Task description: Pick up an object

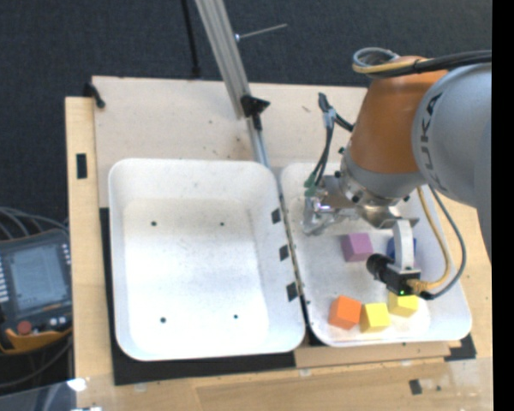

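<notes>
Along the near edge of the right shallow white bin (456, 319) sit 3 small blocks: an orange cube (345, 312), a yellow cube (376, 317) touching it, and another yellow block (403, 305) just beside. A purple cube (356, 247) lies farther back, near a blue piece (404, 248). The claw (319, 213) hangs over this bin beside the purple cube; whether it is clenched, I cannot tell.

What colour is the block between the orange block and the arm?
Purple: the purple block lies in the right bin, seen best in the camera view.
</notes>
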Robot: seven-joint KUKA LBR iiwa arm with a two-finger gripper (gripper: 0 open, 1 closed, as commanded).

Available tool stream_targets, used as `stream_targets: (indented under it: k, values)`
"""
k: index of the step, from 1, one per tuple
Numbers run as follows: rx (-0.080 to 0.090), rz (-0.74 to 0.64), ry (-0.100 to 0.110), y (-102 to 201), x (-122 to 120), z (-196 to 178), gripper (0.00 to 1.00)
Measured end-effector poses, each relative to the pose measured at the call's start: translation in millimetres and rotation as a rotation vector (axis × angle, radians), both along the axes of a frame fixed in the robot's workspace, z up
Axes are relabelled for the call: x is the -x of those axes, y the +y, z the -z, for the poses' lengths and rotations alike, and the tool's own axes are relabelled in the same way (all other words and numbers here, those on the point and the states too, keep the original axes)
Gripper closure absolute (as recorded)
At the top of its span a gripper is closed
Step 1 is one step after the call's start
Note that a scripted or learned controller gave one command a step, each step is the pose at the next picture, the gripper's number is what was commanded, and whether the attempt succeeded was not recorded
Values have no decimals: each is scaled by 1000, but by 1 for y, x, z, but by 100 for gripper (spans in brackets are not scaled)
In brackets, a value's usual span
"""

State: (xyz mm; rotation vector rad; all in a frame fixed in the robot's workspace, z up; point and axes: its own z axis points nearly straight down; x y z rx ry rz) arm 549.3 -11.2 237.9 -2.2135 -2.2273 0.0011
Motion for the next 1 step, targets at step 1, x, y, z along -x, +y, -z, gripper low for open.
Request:
stream_targets:
  k: [1]
  values:
    - [-2,-2,0,63,0,4,100]
